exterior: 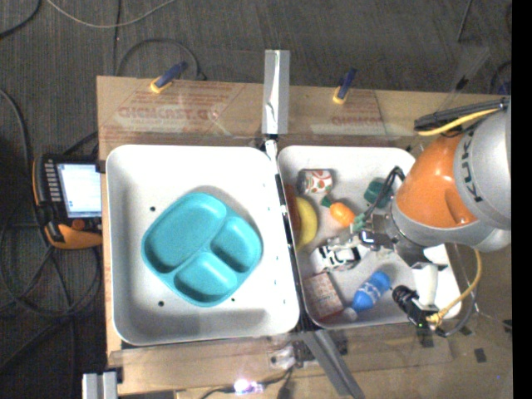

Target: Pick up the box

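The arm (453, 194), marked "KUKA" at the frame's right, hangs over the right bin (349, 152); I cannot tell its jaws' state. The brown box (322, 293) lies at that bin's lower left, beside a blue bottle (368, 293).

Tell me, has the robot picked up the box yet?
Not yet, it seems. The reddish-brown box lies flat at the near edge of the right bin, beside a blue bottle. The gripper hangs above the clutter just beyond it, with no box in it. Reaching, gripping and lifting remain.
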You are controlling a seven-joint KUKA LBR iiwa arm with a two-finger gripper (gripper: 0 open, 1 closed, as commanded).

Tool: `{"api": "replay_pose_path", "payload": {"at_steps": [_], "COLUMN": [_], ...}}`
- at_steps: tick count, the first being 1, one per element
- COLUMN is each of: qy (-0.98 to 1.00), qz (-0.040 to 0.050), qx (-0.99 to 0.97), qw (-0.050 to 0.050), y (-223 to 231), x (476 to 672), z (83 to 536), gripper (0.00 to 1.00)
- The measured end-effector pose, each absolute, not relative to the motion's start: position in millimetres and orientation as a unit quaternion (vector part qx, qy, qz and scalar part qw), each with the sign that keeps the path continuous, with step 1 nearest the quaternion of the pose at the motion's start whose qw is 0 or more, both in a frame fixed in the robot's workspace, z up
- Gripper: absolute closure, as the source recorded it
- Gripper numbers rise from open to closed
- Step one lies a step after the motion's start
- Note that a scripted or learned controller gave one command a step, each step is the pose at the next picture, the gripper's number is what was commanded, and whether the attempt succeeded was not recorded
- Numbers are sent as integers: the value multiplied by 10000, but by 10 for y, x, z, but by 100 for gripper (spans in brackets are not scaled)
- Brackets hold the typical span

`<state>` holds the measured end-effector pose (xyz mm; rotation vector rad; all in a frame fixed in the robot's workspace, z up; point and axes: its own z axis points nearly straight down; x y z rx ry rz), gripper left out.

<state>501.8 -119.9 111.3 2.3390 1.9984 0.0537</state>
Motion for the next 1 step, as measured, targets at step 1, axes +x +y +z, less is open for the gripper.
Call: {"api": "replay_pose_path", "payload": {"at_steps": [1], "qy": [6364], "qz": [199], "qx": [7707], "qw": [252], "y": [-1233], "x": [5019], "z": [1106], "gripper": [0]}}
